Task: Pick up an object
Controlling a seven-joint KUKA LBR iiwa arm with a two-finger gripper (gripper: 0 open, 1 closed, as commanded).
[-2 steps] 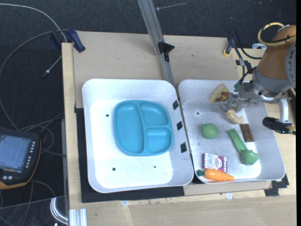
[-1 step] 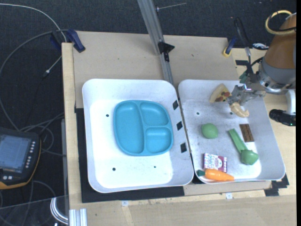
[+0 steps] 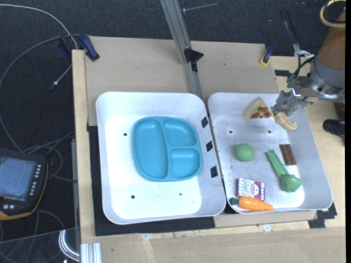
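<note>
The right bin (image 3: pixel 315 163) holds several toys. A pizza slice (image 3: pixel 258 109) lies at its far end, with a small beige piece (image 3: pixel 287 123) just right of it. Further forward sit a green ball (image 3: pixel 244 152), a brown bar (image 3: pixel 287 154) and a green scoop (image 3: pixel 283 171). A pink box (image 3: pixel 250 188) and a carrot (image 3: pixel 255 204) lie by the near rim. My gripper (image 3: pixel 285 104) hangs over the far right part of this bin, right beside the pizza slice and above the beige piece. I see nothing clearly held in it.
The left bin (image 3: pixel 112 147) carries a blue divided plate (image 3: pixel 166 148). A metal pole (image 3: pixel 178 26) rises at a slant behind the gap between the bins. Cables and a pendant (image 3: pixel 19 182) lie on the floor to the left.
</note>
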